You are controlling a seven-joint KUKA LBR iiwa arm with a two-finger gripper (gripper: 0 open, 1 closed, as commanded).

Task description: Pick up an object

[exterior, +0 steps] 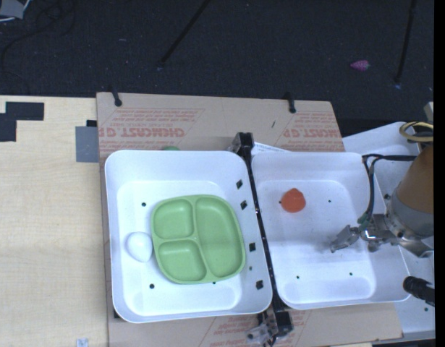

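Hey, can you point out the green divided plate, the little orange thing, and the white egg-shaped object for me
green divided plate (198, 238), camera view, on the ridge where its compartments meet
orange object (293, 200), camera view, its middle, in the right bin
white egg-shaped object (140, 246), camera view, its rounded top, left of the plate

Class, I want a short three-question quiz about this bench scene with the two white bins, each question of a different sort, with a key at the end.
1. True or false: the orange object lies in the same bin as the green divided plate.
2. Multiple choice: the white egg-shaped object sits where? A) on the plate, B) beside the plate's left edge, C) in the right bin.
3. Fill in: the hand is over the ____ bin, to the lower right of the orange object.

Key
1. False: the orange object is in the right bin, the plate in the left bin.
2. B
3. right
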